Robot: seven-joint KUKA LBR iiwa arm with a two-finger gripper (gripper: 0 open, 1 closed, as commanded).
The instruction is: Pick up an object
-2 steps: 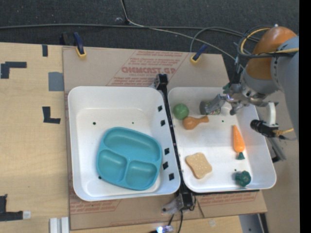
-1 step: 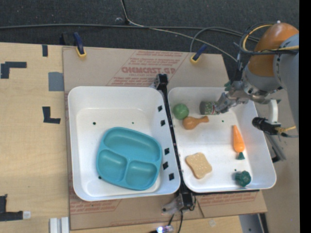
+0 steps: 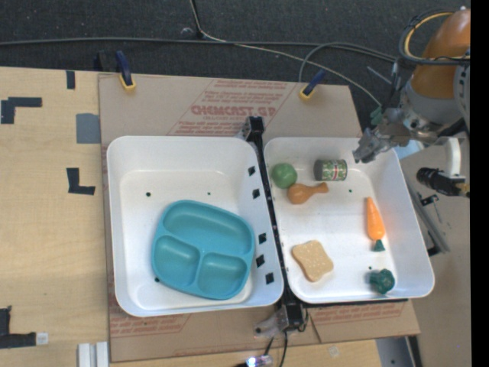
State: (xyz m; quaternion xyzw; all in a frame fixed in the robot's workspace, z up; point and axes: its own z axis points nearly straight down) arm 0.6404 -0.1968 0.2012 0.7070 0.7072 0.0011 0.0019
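No object is picked yet. The pincer (image 3: 365, 150) hangs over the right bin's (image 3: 405, 205) far right corner, just beside the can (image 3: 331, 170); its state cannot be determined. Grasp and lift remain.

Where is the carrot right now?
The carrot lies in the right bin, near its right wall, pointing up and down in the camera view. The slice of bread is to its lower left, and the dark green toy sits below it.

Blue tray (image 3: 202, 249), orange carrot (image 3: 374, 219), seemingly green can (image 3: 331, 170)
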